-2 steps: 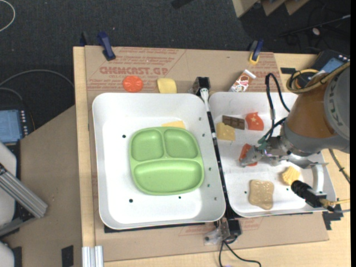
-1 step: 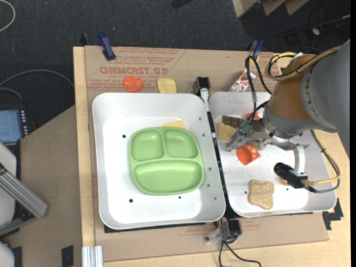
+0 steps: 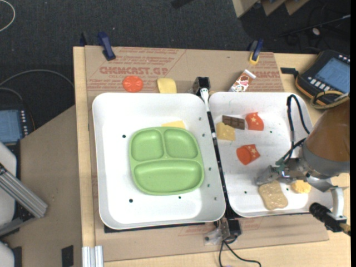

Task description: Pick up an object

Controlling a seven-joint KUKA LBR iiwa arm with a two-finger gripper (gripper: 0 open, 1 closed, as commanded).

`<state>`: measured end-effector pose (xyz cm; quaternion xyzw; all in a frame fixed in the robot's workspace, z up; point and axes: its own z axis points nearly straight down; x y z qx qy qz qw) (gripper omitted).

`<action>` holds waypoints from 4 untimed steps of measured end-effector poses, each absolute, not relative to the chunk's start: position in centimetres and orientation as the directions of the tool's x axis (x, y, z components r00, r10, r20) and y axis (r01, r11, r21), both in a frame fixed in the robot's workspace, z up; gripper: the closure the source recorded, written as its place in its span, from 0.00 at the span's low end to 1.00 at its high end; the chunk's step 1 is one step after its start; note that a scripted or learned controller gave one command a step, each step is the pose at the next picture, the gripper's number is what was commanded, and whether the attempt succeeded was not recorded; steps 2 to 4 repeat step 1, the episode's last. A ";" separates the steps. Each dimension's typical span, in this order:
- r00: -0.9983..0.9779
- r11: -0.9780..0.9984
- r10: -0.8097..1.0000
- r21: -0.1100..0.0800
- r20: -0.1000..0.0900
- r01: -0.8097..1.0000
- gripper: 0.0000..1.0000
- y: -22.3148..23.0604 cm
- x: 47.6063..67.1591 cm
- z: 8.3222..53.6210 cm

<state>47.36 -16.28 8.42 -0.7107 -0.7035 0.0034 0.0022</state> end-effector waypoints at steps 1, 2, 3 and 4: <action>0.002 -0.002 1.000 0.002 -0.002 1.000 1.00 -15.8 47.9 9.5; 0.002 -0.002 1.000 0.002 -0.002 1.000 1.00 -15.8 47.9 9.5; 0.002 -0.002 1.000 0.002 -0.002 1.000 1.00 -15.8 47.9 9.5; 0.002 -0.002 1.000 0.002 -0.002 1.000 1.00 -15.8 47.9 9.5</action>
